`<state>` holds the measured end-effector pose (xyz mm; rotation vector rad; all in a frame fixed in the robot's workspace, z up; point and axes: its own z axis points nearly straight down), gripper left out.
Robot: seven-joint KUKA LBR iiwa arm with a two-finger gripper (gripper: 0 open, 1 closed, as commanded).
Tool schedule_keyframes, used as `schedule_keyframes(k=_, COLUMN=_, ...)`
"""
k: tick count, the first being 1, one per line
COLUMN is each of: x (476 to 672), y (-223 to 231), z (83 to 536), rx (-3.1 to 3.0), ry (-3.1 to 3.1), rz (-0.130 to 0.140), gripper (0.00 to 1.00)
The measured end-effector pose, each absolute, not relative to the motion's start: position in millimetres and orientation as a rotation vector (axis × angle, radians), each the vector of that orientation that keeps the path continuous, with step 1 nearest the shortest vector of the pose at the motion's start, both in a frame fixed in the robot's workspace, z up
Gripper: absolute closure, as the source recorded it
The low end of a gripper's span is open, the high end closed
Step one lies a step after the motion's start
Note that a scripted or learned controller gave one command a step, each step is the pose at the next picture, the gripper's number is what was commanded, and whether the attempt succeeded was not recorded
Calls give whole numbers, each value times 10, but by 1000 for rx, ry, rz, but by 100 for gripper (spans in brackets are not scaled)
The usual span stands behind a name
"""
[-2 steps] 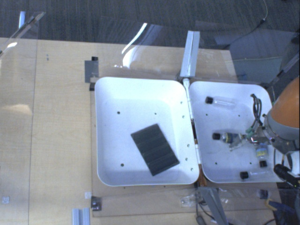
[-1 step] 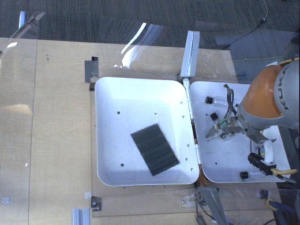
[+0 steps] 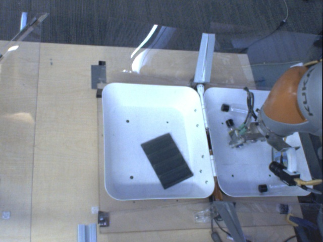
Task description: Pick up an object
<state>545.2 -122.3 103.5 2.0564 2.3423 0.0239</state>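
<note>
Wooden bench [image 3: 55, 150]; left bin [image 3: 113, 180] with dark ribbed slab [image 3: 166, 160].

You're looking at a robotics lab: a pale wooden bench [image 3: 50, 150] carries two white bins [image 3: 116, 135], with metal brackets [image 3: 99, 74] bolted just beside them. Beyond the bench, grey carpet [image 3: 126, 9] and a loose cable [image 3: 282, 6].

arm over the right bin, dark slab in the left

two shallow white bins sit side by side on the pale wood surface [image 3: 55, 145]. the left bin [image 3: 116, 175] holds a dark ribbed rectangular slab [image 3: 166, 160], lying flat and turned at a slant (nearer the front wall). the grey arm with its orange band [image 3: 285, 102] reaches over the right bin [image 3: 237, 183], its end effector [image 3: 239, 135] low above the bin floor.
</note>
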Motion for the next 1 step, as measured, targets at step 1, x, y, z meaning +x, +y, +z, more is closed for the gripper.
schedule_keyframes(k=1, x=5856, y=-927, z=2149, rx=1992, ry=2421, rz=6, gripper=100)
